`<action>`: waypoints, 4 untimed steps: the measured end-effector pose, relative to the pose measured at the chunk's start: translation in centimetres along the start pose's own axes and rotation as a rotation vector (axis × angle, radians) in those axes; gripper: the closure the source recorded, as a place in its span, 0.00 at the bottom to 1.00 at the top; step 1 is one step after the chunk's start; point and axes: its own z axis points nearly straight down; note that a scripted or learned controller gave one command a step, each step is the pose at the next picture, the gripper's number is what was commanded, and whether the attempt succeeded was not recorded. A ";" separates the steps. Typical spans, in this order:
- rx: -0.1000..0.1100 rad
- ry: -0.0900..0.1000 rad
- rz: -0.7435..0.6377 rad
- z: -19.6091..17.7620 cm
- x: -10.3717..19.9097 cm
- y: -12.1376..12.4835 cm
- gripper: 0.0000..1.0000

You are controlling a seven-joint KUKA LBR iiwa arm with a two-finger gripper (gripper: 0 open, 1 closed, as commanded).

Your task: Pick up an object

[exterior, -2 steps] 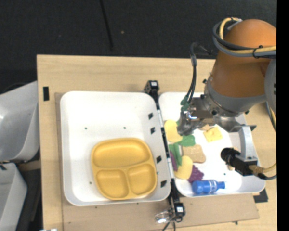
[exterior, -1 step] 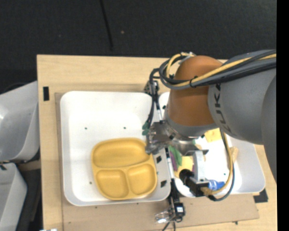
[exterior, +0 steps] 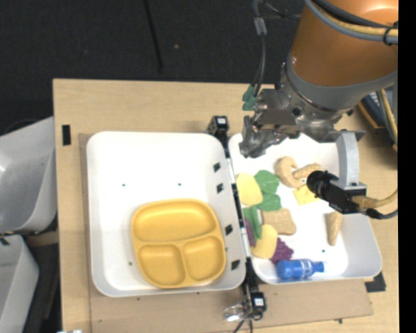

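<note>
My gripper (exterior: 258, 141) hangs over the far left corner of the right bin (exterior: 360, 255), under the big grey and orange wrist. Nothing shows between its dark fingers. Just in front of it lie a green piece (exterior: 267, 181) and a pale yellow piece (exterior: 248, 189). A tan pretzel-like piece (exterior: 288, 170) and a small yellow block (exterior: 304, 195) lie to the right of those. Nearer the front are a toast-like slice (exterior: 283, 220), a yellow piece (exterior: 266, 241), purple grapes (exterior: 284, 249), a blue bottle (exterior: 298, 269) and a tan cone (exterior: 333, 227).
The left bin (exterior: 118, 165) holds a yellow divided tray (exterior: 179, 242) at its front. A black cabled fitting (exterior: 336, 193) juts over the right bin from the right. Clips sit along the divide between the bins. The wooden bench edge runs around both bins.
</note>
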 end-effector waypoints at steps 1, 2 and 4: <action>0.027 -0.006 0.004 12.0 0.7 1.3 1.00; 0.022 -0.004 0.000 10.5 0.6 1.4 1.00; 0.032 -0.007 0.013 12.3 -7.9 -1.7 1.00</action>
